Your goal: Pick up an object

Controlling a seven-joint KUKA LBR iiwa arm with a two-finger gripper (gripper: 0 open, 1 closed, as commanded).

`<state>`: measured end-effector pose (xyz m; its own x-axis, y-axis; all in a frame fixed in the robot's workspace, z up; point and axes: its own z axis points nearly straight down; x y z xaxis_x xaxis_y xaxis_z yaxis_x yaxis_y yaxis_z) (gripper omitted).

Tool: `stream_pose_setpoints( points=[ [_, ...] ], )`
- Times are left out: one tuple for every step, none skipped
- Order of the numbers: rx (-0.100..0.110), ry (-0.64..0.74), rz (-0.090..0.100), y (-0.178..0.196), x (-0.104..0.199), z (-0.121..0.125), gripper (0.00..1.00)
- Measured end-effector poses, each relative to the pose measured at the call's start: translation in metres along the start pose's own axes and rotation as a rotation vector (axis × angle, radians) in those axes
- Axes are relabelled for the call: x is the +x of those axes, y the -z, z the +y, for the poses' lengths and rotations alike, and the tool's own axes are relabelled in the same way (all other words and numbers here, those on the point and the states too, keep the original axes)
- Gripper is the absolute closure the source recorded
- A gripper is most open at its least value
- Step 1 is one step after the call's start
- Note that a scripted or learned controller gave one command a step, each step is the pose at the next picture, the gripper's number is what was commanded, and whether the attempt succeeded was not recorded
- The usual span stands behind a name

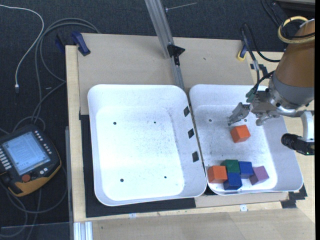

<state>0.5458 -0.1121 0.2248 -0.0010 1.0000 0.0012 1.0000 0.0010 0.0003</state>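
Two white bins [100,99] are sitting side by side. Six blocks are lying inside the one at three o'clock: two orange blocks [240,133], two blue blocks [245,168], one green block [230,165], one purple block [260,173].

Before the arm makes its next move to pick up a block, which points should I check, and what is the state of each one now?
1. Orange block stands apart from the other blocks: ok.
2. Gripper is near it, just above in the view: ok.
3. Block between the fingers: not ok.
4. Fingers wide enough for the block: cannot tell.
5. Block away from the right bin walls: ok.
6. Cluster of blocks at the near wall is out of the path: ok.
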Motion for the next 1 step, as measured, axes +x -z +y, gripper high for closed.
stream_pose_setpoints(
  points=[
    [0.007, -0.004, 0.001, -0.1099, -0.0738, 0.02, 0.0]
  ],
)
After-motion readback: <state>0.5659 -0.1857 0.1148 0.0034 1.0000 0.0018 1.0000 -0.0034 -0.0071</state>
